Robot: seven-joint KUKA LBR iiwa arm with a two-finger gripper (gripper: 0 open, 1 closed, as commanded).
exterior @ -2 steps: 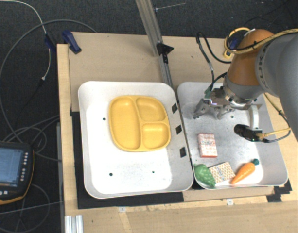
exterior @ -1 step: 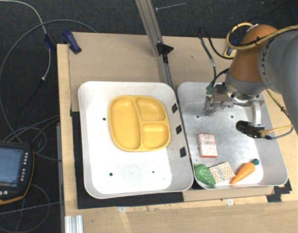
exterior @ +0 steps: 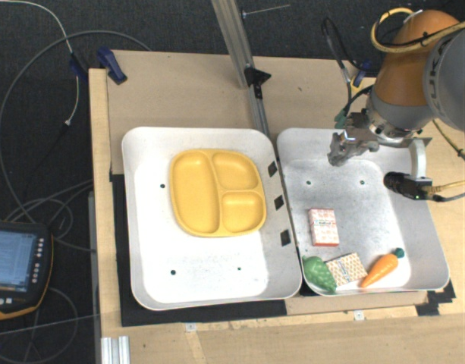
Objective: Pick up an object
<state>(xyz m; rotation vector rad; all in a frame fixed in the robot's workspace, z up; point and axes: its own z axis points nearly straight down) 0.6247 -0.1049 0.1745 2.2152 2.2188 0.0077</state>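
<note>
Camera view notes: arm (exterior: 414,59) reaching in from 3 o'clock, jaws (exterior: 340,155) hanging over right bin (exterior: 369,196) near its 11 o'clock corner; cannot tell whether jaws are parted or closed, nothing seen gripped. Candidate things lying toward 6 o'clock of that bin: small red-and-white box (exterior: 324,227) flat near centre, carrot (exterior: 381,269), green vegetable (exterior: 319,274), patterned packet (exterior: 346,268) just beside it. Box looking easiest, standing apart; advising centring above it, descending straight. Yellow tray (exterior: 217,190) sitting in left bin (exterior: 149,226).
</note>
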